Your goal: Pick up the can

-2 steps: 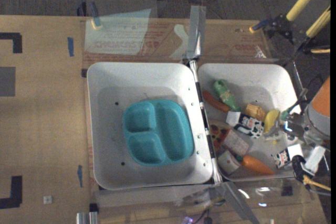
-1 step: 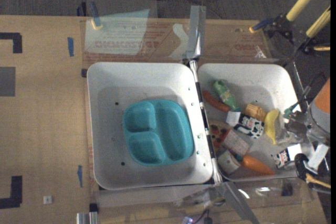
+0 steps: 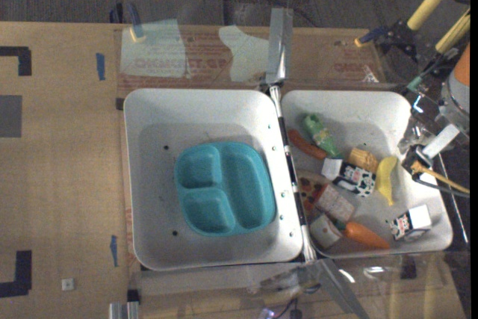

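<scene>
Two shallow white bins sit side by side on the desk. The left bin [image 3: 142, 160] holds a teal divided tray [image 3: 224, 187]. The right bin [image 3: 396, 104] holds the clutter: the can [image 3: 326, 229] lies near this bin's front left corner, just beside an orange carrot [image 3: 366, 235] and touching a reddish packet [image 3: 334, 202]. Farther back in the right bin lie a green bottle [image 3: 320, 132], a yellow banana [image 3: 387, 177] and a black-and-white carton [image 3: 354, 178]. The end effector [image 3: 429, 153] hovers over the right bin's right rim, well apart from the can; whether it is wide or narrow cannot be told from here.
</scene>
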